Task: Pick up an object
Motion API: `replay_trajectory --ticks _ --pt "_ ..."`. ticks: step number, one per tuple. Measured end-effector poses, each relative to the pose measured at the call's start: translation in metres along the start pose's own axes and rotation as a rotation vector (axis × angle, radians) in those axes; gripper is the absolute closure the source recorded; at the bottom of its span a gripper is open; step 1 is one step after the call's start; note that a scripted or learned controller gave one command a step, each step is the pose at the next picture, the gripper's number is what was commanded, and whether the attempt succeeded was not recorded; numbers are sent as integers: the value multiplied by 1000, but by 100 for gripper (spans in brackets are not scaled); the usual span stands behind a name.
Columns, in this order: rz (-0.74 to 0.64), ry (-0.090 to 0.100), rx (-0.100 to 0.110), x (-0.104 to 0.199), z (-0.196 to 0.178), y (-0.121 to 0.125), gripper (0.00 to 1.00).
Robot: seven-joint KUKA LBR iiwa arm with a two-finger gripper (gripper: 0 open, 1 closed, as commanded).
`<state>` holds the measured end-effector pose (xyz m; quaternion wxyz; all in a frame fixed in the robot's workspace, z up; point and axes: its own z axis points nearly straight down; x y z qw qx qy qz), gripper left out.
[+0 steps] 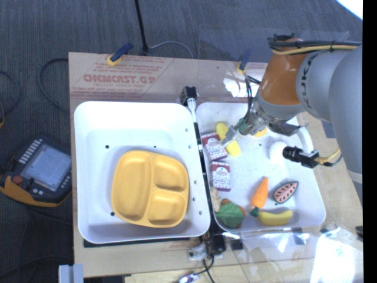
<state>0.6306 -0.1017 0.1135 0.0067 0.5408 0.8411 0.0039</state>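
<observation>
My gripper (235, 133) reaches down into the upper left part of the right bin (306, 175). Its tip is right beside a small yellow piece (221, 128) and just above a yellow block (234, 150). I see nothing lifted off the bin floor. Two red-and-white packets (213, 147) (221, 176) lie along the bin's left wall. Further forward lie a carrot (259, 192), a watermelon slice (285, 191), a banana (275, 217) and a green vegetable (231, 214). A white rounded object (277, 151) rests to the right of the gripper.
The left bin (94, 134) holds a yellow divided plate (150, 187). A black cable plug (293, 154) hangs off the arm over the right bin. A handheld control pendant (38, 170) lies on the floor at the left. The divider rail (200, 158) runs between the bins.
</observation>
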Motion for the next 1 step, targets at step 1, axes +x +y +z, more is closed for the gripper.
replay_trajectory --ticks 1 --pt "208 5 13 57 -71 48 100"
